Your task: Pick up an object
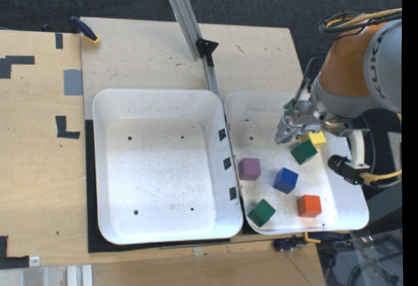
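Gripper (285,135): sat low in the upper middle of the right bin (261,105), pointing down and toward the frame's left. How far the jaws stood apart could not be told from this view, and no object was seen between them. Its tip lay just beside, to the upper left of, a tilted green cube (304,151).

Arm (356,76): entered from the right edge of the frame, orange band above the wrist, bent over the bin's right side.

Right bin contents: yellow cube (317,138) touching the green cube's upper right corner; purple cube (249,168) near the bin's left wall; blue cube (285,180) at centre; orange cube (309,206) lower right; second green cube (262,211) at lower left.

Left bin (104,108): occupied the centre of the frame, touching the right bin.
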Tool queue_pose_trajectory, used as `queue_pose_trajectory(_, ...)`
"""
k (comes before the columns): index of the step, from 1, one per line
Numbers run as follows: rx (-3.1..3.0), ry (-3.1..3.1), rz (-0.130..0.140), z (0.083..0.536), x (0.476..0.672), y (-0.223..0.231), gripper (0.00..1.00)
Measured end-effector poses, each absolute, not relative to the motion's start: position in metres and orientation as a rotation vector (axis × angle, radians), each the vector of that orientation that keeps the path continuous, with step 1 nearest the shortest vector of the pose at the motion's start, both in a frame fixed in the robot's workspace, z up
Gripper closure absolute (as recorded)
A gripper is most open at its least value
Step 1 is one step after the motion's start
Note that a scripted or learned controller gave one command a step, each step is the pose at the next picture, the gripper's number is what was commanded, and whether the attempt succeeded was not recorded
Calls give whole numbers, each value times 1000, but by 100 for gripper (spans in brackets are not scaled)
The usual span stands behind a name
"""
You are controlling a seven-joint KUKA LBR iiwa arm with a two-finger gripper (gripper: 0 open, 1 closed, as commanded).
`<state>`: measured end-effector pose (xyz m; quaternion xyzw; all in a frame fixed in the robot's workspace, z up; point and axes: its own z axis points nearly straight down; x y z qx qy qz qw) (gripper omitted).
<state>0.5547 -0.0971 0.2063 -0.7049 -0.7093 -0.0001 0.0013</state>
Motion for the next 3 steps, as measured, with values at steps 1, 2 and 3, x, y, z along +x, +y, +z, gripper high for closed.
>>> queue_pose_trajectory(1,-2212,-2229,-3,218,557,-41,100)
queue_pose_trajectory(2,-2211,-2230,-3,225,572,21,100)
queue_pose_trajectory(3,-2212,-2228,-1,235,575,71,100)
